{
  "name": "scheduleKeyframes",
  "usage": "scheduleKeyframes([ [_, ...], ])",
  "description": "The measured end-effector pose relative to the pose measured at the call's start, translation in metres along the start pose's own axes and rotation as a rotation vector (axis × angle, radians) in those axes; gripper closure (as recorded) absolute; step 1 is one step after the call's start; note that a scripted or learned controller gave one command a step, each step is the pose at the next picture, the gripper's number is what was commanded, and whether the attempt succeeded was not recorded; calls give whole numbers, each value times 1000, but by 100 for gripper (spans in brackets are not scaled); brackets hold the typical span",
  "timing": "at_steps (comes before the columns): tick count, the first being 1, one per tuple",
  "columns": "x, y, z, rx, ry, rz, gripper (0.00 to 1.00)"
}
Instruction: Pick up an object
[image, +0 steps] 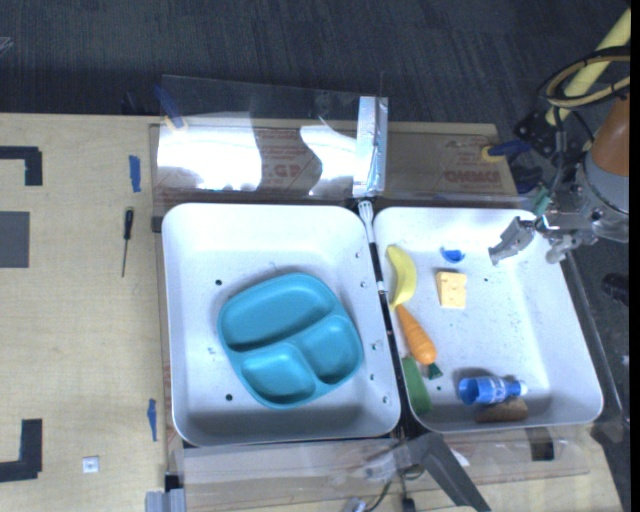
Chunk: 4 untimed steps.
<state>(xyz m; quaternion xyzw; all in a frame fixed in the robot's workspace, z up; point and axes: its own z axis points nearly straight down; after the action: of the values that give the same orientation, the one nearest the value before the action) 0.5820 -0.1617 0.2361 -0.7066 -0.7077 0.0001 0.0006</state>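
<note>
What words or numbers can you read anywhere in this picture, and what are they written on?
Nothing here can be read for sure.
Brown cardboard strip behind the white bins: reddish printed letters, too blurred to read.
Small blue plastic bottle in the right white bin: any label is too small to make out.
Yellow cheese-like block: no writing visible.
Blue divided plastic tray in the left white bin: no writing visible.

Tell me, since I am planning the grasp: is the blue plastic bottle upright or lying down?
Lying down: the blue plastic bottle rests on its side on the right white bin floor, cap pointing right.
</note>
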Motion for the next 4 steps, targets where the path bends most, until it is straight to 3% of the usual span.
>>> scheduleKeyframes([
  [1,56,7,110,7,2,-5,0],
  [2,44,24,149,-4,0,-2,0],
  [3,44,26,138,-9,-2,-2,100],
  [4,12,-3,149,-5,-2,-82,100],
])
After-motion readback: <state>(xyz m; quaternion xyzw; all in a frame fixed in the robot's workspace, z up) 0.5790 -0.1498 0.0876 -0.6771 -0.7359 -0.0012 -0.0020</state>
